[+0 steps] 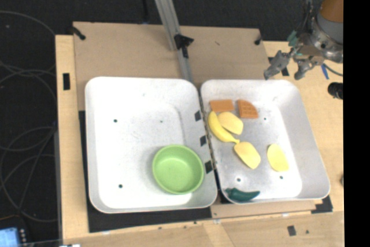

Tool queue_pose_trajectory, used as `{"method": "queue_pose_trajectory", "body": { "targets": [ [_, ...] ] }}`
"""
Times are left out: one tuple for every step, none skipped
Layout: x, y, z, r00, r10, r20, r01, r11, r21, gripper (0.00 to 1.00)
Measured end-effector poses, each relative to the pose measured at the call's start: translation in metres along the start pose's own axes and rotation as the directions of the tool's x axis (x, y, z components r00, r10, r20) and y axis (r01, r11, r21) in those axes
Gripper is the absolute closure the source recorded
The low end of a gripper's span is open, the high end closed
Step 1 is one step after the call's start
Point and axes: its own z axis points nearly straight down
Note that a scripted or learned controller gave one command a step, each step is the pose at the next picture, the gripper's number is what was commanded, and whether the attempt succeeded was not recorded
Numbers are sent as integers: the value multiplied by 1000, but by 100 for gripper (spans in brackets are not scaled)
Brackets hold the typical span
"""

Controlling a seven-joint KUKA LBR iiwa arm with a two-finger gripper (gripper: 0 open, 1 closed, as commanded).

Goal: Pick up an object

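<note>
Camera view: gripper poised above far rim of right bin, fingers spread, nothing between them. Pick not yet begun. Candidate objects lying in right bin: banana, yellow pieces, orange blocks. Remaining: descend, close, lift.

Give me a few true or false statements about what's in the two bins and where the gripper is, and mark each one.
1. The green bowl sits in the left bin. True.
2. The gripper is down among the yellow pieces. False: it hangs above the right bin's far corner, holding nothing.
3. Two orange pieces lie side by side at the far end of the right bin. True.
4. The dark green object lies in the left bin. False: it lies at the right bin's near edge.
5. The banana is inside the bowl. False: it is in the right bin.
</note>
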Motion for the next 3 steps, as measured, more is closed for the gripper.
{"method": "queue_pose_trajectory", "body": {
  "targets": [
    [-1, 0, 0, 1000, 0, 2, 0, 1000, 1, 0],
    [4, 6, 54, 1000, 1, 3, -1, 1000, 5, 0],
    [1, 0, 98, 1000, 5, 4, -5, 1000, 5, 0]
  ]
}}
